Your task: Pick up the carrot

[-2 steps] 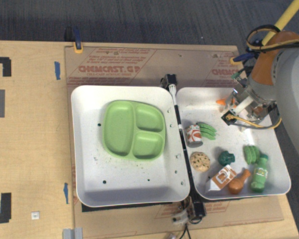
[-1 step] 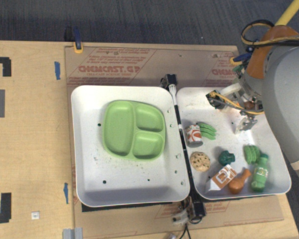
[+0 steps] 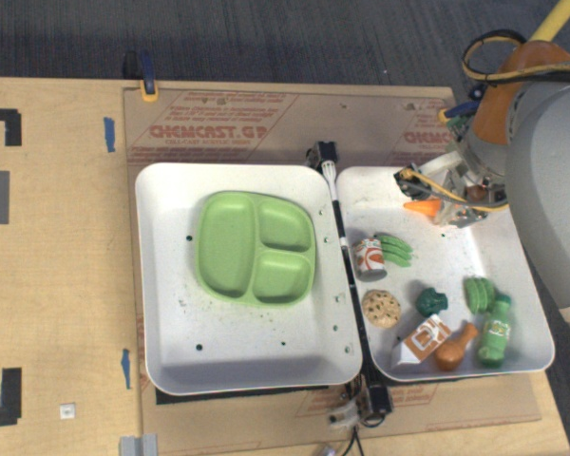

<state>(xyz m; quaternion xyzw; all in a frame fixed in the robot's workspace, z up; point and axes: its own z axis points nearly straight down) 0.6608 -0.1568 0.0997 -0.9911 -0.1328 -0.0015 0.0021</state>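
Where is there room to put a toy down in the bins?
The left bin has bare floor all around the green plate, widest along its near edge. In the right bin, there is a bare patch between the carrot and the cookie side; its near right corner is crowded with toys.

A single fixed camera is mounted above the bench [image 3: 57, 255], angled downward at moderate range. It covers the left bin [image 3: 161, 283] and right bin [image 3: 527, 345]; the arm [image 3: 546, 169] enters from the right.

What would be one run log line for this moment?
arm: over right white bin | gripper: at small orange carrot, grip unclear | green divided plate: in left white bin
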